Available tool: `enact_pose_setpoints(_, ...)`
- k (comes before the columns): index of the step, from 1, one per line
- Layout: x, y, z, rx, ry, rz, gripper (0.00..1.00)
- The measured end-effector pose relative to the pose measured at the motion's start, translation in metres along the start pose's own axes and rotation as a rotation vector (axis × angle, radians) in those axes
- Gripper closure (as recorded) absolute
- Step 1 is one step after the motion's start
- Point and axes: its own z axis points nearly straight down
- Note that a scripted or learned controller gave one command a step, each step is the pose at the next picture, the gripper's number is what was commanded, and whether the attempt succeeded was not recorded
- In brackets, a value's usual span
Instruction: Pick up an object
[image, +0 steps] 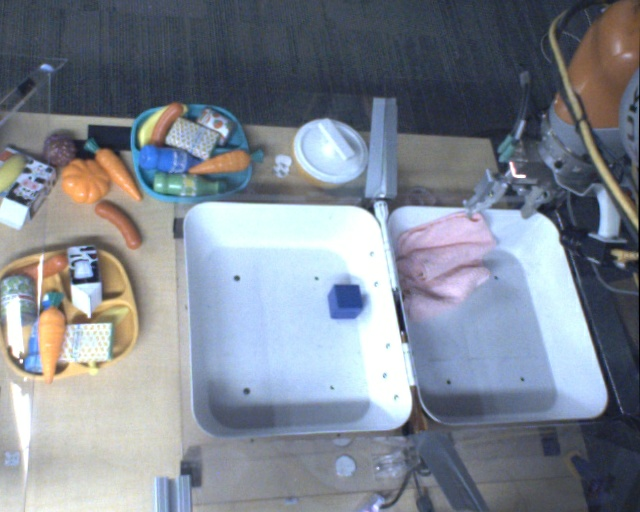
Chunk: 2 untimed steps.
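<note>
The blue cube (346, 300) sat mid-frame in the left bin (210, 400). The pink cloth (445, 265) lay bunched in the right bin's (580, 400) upper left. My hand (505, 197) hung released above its corner; closing there risked pinching one loose fold that slips free.

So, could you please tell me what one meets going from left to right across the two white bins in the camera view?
Left bin → blue block → right bin → pink cloth → gripper above the right bin's far edge.
</note>
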Motion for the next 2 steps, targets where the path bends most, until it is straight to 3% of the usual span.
enact_pose_setpoints(1,-0.032,0.015,0.088,0.001,-0.001,-0.069,0.0)
enact_pose_setpoints(2,0.01,0.014,0.052,-0.004,-0.001,-0.093,0.0)
